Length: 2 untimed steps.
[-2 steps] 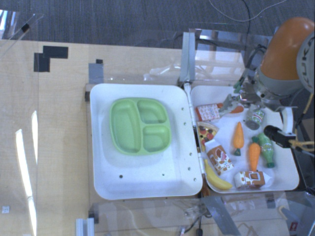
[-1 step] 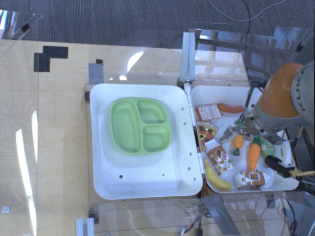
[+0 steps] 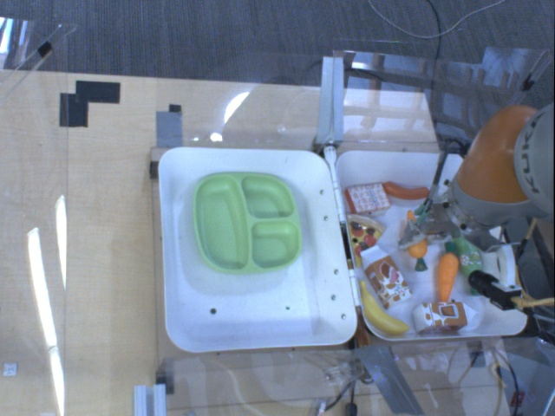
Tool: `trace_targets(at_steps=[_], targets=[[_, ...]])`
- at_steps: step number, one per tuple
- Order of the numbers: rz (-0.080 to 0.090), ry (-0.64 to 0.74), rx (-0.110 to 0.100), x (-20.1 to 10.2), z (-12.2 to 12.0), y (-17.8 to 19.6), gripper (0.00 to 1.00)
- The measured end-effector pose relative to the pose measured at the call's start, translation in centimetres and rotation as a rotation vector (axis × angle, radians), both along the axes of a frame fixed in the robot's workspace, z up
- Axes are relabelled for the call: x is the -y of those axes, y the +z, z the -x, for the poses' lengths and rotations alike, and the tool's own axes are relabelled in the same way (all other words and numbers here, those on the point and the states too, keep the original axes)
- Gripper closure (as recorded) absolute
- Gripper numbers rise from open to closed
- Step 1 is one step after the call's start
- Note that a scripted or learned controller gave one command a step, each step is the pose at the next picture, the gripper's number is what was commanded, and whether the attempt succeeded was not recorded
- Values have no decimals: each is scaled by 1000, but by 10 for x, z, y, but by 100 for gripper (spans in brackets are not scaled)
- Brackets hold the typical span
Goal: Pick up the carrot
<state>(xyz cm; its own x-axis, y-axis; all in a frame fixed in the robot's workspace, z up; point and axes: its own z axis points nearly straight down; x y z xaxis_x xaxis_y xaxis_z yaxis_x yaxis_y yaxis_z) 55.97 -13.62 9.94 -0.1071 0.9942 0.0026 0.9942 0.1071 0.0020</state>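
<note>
The carrot point(image 3: 447, 277) lay in the right bin point(image 3: 390, 165), toward its near right part, roughly on end along the bin with its green top pointing to the far wall and its tip toward a small white carton point(image 3: 440, 316) just below it. The gripper point(image 3: 422, 230) hung over the middle of that bin, to the carrot's upper left and near it but not on it; whether it was open or closed could not be told, and nothing could be seen held in it. A small orange piece point(image 3: 418, 250) sat directly under the gripper, close enough to be mistaken for the target, so the arm seemed lined up slightly off the carrot. The bin was crowded: a printed packet point(image 3: 388, 282) and a banana point(image 3: 381, 313) lay to the carrot's left, a pizza slice point(image 3: 364, 230) by the dividing wall, and a sausage point(image 3: 406, 191) near the far edge. A strip of bare floor showed on the carrot's left side, while something green lay tight against its right near the top, so a grasp across the orange body looked the likelier approach. The left bin point(image 3: 260, 319) carried a green divided plate point(image 3: 247, 222), well apart from all this.
</note>
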Motion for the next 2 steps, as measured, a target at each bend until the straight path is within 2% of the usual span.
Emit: trace_targets(at_steps=[1, 2], targets=[[2, -186, -1, -40, -14, 83, 100], [3, 200, 0, -62, 14, 120, 100]])
